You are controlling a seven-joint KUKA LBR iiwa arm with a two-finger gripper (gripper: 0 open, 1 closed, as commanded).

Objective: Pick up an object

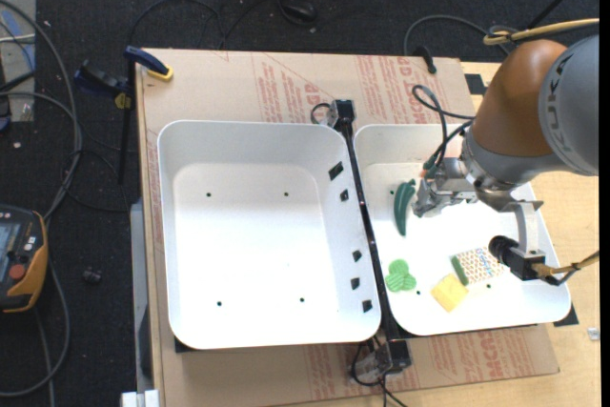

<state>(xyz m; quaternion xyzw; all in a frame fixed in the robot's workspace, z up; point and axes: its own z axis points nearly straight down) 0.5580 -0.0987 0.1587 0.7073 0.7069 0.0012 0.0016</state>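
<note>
Since the job is just to grab any 1 thing, everything worth looking at sits in the right bin (pixel 548 300), while the arm (pixel 534 119) leans in over it from the right. The gripper (pixel 431 195) is low over the bin's upper part, right next to a dark green curved piece (pixel 403 203), but I can't tell its state from this angle or whether it actually touches. That piece looks like thin light plastic, probably a bit slippery, so I'd pinch it across the narrow middle. Nearer the front are a small patterned box (pixel 477 264), likely light and stiff, and a yellow block (pixel 449 292) that looks soft and easy to squeeze on its flat sides. Smallest is a flat green leafy thing (pixel 400 278), which looks hard to get under.
</note>
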